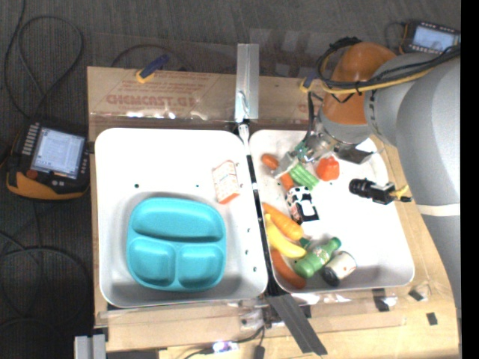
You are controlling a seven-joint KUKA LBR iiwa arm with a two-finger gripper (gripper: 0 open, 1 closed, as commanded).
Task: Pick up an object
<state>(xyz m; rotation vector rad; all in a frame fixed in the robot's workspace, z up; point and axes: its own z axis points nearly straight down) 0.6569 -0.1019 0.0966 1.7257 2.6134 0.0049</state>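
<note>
On the left half of the bench, the shallow white left bin point(112, 148) holds a turquoise plastic plate with three compartments point(177, 241), lying toward six o'clock of the bin floor. A small white-and-orange carton point(225, 182) sits at about two o'clock, near the bin's right wall. Across the divider, the shallow white right bin point(374, 238) carries a crowd of small things along its left side. A small orange piece point(268, 159) lies at eleven o'clock of this bin. A long orange toy carrot point(283, 221) and a yellow toy banana point(286, 243) lie side by side at about eight o'clock, with another orange piece point(289, 271) at seven o'clock by the front wall. At three o'clock from the carrot is a black-and-white patched block point(301, 203). At twelve o'clock from that block lies a short green ridged piece point(303, 175), and just beside it at three o'clock a red-orange chunk point(327, 169). A dark green toy bottle point(322, 253) and a white cylinder with a black end point(339, 266) lie at six o'clock. The gripper point(305, 153) hangs at twelve o'clock of the bin, directly over the green ridged piece. Whether the claw is spread or pressed together cannot be told, nor whether it touches the piece. The grey arm with its orange band point(358, 69) reaches in from two o'clock.
</note>
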